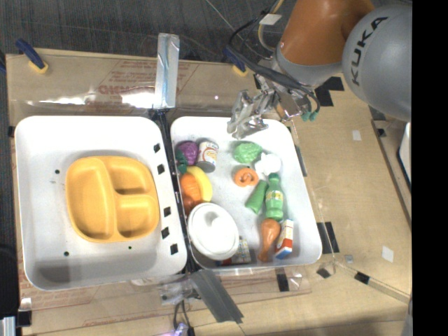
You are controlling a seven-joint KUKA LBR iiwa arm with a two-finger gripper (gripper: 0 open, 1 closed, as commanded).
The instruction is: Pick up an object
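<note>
The metal two-finger gripper (pixel 246 121) hangs over the far rim of the right-hand shallow white bin (pixel 302 180), below the grey arm (pixel 381 54) and its orange band (pixel 318 19). Its silvery fingers point down toward the bin's far edge; whether they are apart or closed cannot be told from this slanted view, and no object can be seen between them.

Just nearer than the gripper, in the bin's far part, lies a leafy green toy vegetable (pixel 246 152), with a small white lumpy piece (pixel 268 164) beside it and an orange ring-shaped toy (pixel 244 177) just in front. Toward the bin's far-left corner sit a purple toy cluster (pixel 186 151) and a small round can (pixel 207 152). Along the left wall lie a yellow banana-shaped toy (pixel 202 183) and an orange fruit (pixel 189 187).

In the middle stand a green toy bottle (pixel 274 196) and a green slanted piece (pixel 256 197). Near the front edge sit a round white bowl (pixel 213 229), an orange carrot-like toy (pixel 269 235) and a small white carton with red and blue print (pixel 285 238).

The left white bin (pixel 42 138) holds a yellow divided plastic tray (pixel 112 197).
</note>
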